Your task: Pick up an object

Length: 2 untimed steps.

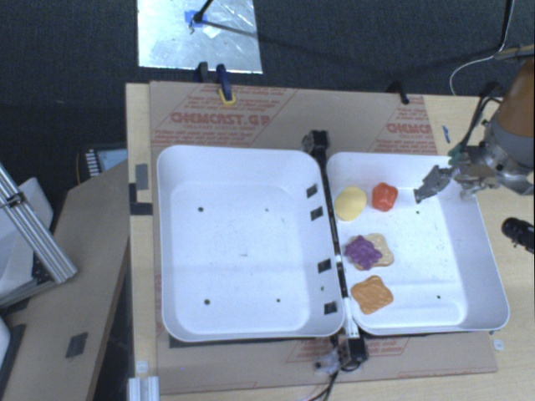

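Observation:
The right bin (468, 249) holds four small objects along its left side. A yellow lemon-like ball (351, 201) lies next to a red-orange round piece (384, 196) near the back. A purple lump sits on a tan slice (366, 251) in the middle. An orange flat piece (371, 294) lies near the front. My gripper (435, 182) hangs over the back right of this bin, to the right of the red piece and apart from it, with nothing visible between its fingers.
The left bin (180, 174) stands beside the right one, with a black divider strip (330, 241) and clips between them. Cardboard (276, 115) lies under both bins. A shiny metal sheet (199, 22) rests at the back. Cables run at the upper right.

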Each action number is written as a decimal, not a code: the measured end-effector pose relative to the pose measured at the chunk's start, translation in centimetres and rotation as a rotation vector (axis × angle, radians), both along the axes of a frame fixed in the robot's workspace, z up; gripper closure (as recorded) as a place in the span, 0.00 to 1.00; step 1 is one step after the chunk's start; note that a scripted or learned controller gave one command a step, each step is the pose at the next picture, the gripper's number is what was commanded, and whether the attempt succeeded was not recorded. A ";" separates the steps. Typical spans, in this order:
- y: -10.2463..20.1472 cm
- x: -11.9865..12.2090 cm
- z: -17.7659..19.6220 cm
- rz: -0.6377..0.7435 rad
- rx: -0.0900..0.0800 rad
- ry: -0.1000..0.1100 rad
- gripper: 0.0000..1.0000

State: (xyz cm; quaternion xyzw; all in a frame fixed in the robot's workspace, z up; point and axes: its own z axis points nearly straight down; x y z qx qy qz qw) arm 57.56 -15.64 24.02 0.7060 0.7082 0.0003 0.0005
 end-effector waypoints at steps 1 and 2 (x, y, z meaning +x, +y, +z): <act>0.0 0.1 1.1 0.003 0.000 -0.003 1.00; 5.5 -1.1 11.9 0.006 0.000 -0.008 1.00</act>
